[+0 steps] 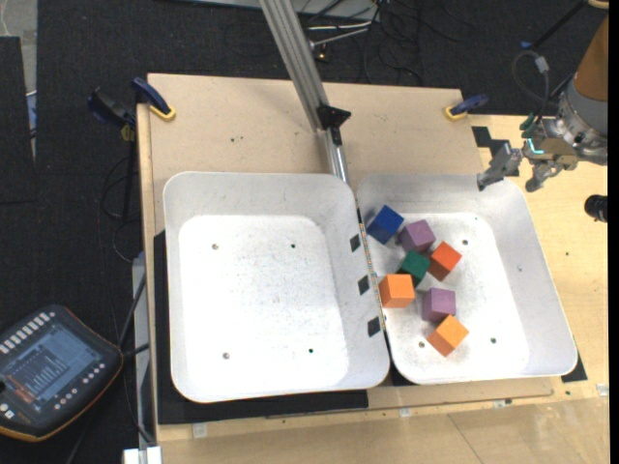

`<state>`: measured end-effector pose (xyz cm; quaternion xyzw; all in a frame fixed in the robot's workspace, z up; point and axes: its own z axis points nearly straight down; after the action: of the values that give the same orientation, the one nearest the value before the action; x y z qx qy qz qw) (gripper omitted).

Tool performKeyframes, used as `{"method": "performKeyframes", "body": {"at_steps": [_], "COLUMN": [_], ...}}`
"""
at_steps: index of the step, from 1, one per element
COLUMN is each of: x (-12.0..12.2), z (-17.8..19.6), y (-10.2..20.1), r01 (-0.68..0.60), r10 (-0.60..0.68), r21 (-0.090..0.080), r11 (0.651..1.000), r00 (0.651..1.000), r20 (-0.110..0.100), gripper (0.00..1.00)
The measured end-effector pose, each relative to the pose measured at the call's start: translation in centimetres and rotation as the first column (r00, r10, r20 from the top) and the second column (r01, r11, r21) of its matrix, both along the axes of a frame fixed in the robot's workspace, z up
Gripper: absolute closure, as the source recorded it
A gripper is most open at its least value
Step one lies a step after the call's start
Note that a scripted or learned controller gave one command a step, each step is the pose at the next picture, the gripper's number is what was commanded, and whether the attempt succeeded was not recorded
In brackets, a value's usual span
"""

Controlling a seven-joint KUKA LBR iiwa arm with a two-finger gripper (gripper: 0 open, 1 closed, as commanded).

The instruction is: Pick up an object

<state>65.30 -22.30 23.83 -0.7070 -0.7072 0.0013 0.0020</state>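
The end effector [515,170] hangs open and empty over the right bin's [542,288] far right corner, likely staged above the clustered blocks [421,278] before descending.

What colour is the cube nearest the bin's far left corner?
Blue: the small blue cube, in the camera view.

My arm [592,56] runs off the right edge, so little past the orange band shows. The green block [416,265] sits partly hidden among its neighbours. The pendant [48,370] at lower left is cut by the edge, its screen too small to read.
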Motion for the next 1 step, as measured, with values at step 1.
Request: {"method": "performKeyframes", "body": {"at_steps": [1], "x": [0.1], "z": [0.35], "y": [0.05], "r01": [-0.003], "r10": [0.003], "r21": [-0.002], "r11": [1.0], "r00": [1.0], "r20": [0.004], "gripper": [0.0]}}
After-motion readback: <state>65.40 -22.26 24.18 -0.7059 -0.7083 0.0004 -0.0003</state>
